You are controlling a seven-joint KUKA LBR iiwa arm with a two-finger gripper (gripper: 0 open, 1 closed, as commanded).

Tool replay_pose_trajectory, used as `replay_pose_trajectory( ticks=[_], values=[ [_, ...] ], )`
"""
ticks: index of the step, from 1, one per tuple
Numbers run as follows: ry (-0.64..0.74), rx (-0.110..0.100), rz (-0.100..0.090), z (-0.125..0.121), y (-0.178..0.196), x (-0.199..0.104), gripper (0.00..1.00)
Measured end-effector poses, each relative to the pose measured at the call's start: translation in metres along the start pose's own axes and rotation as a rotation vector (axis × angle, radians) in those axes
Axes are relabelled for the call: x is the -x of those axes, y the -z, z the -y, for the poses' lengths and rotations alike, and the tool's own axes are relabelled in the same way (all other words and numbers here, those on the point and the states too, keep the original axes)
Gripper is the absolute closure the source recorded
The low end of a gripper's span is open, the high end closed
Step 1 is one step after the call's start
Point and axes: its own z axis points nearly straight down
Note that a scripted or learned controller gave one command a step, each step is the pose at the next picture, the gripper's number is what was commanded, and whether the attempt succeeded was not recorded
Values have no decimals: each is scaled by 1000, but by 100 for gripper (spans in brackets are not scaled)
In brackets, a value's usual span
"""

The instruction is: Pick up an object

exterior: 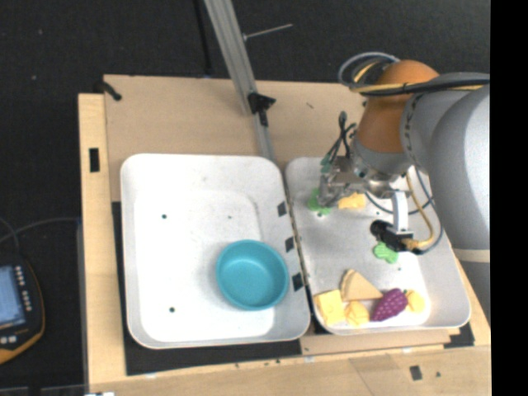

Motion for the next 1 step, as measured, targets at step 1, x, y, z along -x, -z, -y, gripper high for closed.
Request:
replay_pose_trajectory(
  ticks=[1],
  values=[
    [10, 1, 0, -8, 62, -3, 100]
  ],
)
